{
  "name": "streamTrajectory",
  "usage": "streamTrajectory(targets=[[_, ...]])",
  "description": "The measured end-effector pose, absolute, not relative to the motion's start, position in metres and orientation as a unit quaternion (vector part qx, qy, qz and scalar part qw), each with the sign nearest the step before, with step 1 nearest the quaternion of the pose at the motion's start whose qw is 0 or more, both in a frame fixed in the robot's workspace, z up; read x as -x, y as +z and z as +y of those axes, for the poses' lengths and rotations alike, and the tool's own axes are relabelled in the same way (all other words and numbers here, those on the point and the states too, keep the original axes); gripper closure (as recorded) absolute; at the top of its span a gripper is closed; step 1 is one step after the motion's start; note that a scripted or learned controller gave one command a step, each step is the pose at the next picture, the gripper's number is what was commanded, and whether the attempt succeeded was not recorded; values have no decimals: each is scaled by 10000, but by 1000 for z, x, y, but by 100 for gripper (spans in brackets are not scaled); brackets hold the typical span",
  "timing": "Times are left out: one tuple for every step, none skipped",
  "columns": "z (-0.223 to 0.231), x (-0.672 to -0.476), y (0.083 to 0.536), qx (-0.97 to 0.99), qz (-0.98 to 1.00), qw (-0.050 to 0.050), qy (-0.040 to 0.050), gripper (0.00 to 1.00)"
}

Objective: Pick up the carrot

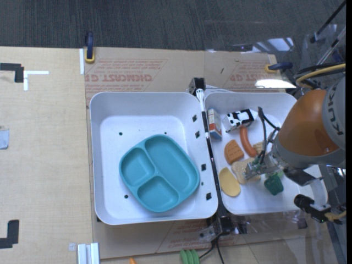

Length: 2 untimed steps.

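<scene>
Carrot (248,141) lies in the right bin (286,100), right of frame centre: a slim orange stick, slanted, beside a tan bread slice (234,152). It looks light, rigid and smooth, so you'd pinch it mid-length across its width. Your claw (254,168) hovers just below it; I cannot tell its opening.
</scene>
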<state>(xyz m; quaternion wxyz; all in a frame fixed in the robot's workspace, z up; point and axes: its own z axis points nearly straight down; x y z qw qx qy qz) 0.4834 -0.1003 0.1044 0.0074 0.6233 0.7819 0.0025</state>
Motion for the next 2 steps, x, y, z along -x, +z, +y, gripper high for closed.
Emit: streamTrajectory(targets=[[-101, -485, 113, -6256, 7801, 88, 30, 100], [-103, -480, 96, -6394, 7689, 7, 15, 100]])
